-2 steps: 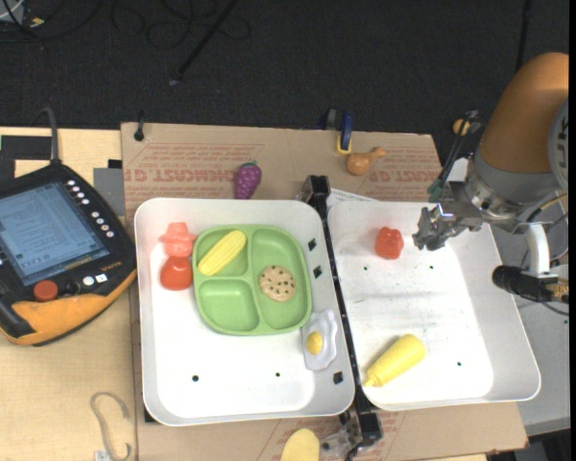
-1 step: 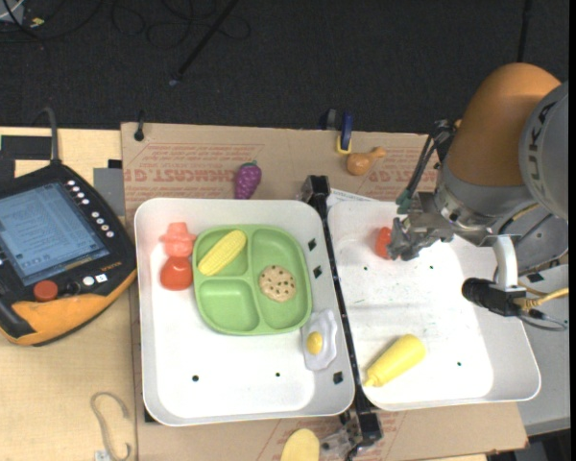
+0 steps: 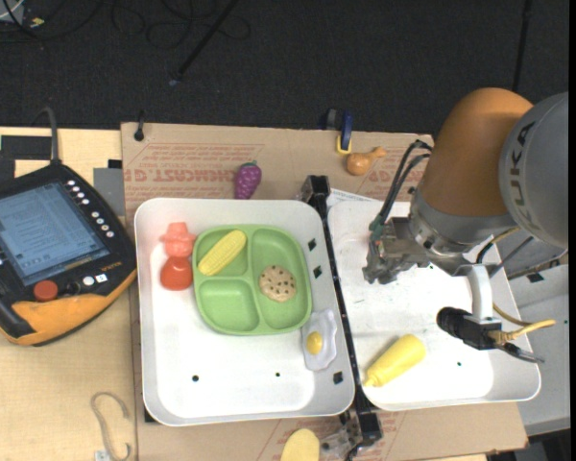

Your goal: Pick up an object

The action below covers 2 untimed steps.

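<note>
My gripper hangs low over the left part of the right bin, with bare bin floor beneath it. A yellow squeeze bottle lies in that bin's front left corner, a short way in front of the gripper. The left bin holds a green divided plate bearing a corn cob and a cookie. A red toy figure stands left of the plate. A fried egg lies at that bin's right wall.
Purple grapes and an orange gourd-like toy lie on the cardboard behind the bins. A yellow object sits at the front edge. A teach pendant rests left of the bins.
</note>
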Motion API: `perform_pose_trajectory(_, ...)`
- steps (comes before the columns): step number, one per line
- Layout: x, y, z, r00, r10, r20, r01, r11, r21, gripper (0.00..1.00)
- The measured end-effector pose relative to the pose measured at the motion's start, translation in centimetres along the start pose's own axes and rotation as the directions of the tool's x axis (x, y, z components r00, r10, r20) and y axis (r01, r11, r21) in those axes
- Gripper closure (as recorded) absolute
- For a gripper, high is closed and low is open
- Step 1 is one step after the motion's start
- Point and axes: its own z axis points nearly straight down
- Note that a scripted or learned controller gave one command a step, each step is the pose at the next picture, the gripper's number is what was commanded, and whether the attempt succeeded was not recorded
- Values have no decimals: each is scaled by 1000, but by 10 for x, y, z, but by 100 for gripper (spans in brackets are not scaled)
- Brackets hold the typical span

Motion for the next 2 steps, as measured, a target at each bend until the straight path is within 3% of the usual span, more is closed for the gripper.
perform_pose_trajectory(1,-13,11,-12,1000,3,2,-3,1000,-5,100)
perform_pose_trajectory(2,-11,0,0,1000,4,2,-4,1000,-2,100)
